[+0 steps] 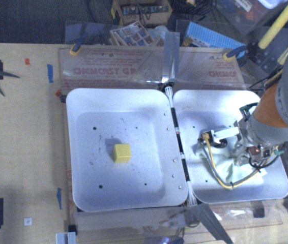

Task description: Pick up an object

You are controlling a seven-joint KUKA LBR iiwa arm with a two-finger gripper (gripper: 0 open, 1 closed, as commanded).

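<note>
A small yellow block (122,152) lies near the middle of the left bin (83,116), alone on its white floor. My gripper (240,155) is low over the right bin (200,103), toward its right half, far from the block. A pale, greenish thing (229,172) lies on the bin floor just below the gripper; its shape is unclear and part of it is hidden by the wrist. I see nothing held.
A metal divider (177,136) runs between the two bins. Clear plastic sheeting (134,67) stands behind them. The wooden bench (22,136) stretches to the left, with small blue tape marks and black brackets on it.
</note>
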